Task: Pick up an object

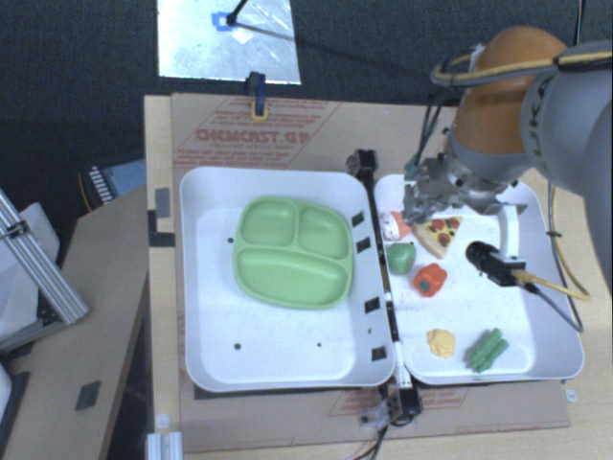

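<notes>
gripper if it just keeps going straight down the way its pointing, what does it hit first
Probably the small red and white toy at the right bin's left edge, just under the gripper. The pizza slice and green pepper lie close by; depth is hard to judge from this slant.

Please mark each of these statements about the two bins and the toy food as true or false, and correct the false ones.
1. The green divided plate lies in the left bin. True.
2. The pizza slice lies on the green divided plate. False: it lies in the right bin, near the gripper.
3. The red pepper is in the right bin. True.
4. The yellow piece and the green beans lie at the far edge of the right bin. False: they lie near its front edge.
5. The gripper hangs over the left bin. False: it is over the right bin, near the divider.
</notes>
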You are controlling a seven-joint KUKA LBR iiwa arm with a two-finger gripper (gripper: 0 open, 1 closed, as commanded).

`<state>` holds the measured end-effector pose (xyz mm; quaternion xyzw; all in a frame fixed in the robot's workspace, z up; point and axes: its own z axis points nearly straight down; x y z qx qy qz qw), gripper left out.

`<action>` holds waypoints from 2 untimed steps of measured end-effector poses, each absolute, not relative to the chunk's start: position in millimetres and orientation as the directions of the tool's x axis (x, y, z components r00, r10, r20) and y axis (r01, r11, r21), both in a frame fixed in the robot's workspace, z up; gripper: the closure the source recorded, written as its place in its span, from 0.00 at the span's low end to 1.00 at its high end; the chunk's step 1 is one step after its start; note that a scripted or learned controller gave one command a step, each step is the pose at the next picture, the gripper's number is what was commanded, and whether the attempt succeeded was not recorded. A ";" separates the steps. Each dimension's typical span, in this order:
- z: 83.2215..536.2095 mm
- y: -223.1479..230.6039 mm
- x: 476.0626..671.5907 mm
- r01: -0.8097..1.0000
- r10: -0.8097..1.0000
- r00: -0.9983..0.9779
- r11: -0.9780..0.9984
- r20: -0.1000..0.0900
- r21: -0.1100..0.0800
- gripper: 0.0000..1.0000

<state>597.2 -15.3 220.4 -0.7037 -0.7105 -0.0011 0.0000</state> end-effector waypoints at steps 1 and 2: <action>213.4 33.5 606.8 1.000 1.000 -0.010 0.010 0.002 0.002 1.00; 209.0 89.9 615.8 1.000 1.000 -0.010 0.010 0.003 0.002 1.00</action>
